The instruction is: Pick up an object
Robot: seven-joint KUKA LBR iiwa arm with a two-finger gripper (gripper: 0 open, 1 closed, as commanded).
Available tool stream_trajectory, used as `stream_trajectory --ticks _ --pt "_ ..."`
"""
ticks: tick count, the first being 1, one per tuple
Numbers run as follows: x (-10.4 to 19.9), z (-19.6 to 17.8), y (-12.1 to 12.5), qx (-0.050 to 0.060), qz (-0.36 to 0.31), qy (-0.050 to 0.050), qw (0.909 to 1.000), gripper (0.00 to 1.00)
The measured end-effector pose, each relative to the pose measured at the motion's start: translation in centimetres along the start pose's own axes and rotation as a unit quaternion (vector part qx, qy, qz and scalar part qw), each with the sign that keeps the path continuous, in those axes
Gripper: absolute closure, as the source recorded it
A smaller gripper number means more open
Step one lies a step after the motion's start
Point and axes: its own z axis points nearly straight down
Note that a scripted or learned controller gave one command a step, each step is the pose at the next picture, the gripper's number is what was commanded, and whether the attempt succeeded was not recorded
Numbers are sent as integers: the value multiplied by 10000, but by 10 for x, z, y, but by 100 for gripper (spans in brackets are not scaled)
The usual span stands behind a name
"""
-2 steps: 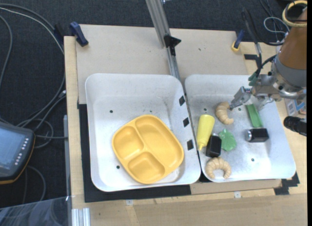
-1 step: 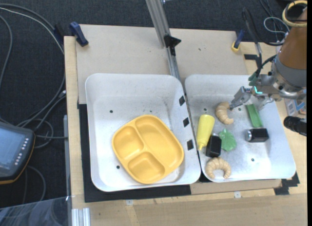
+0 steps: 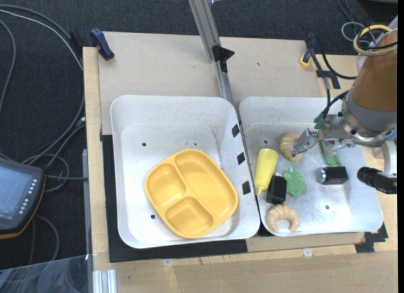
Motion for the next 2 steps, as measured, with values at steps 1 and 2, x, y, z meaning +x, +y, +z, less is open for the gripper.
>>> stream_trajectory --ticks 1,2 --pt "3 62 -6 6 -2 4 10000 0" --pt "4 102 -6 -15 -2 0 10000 0"
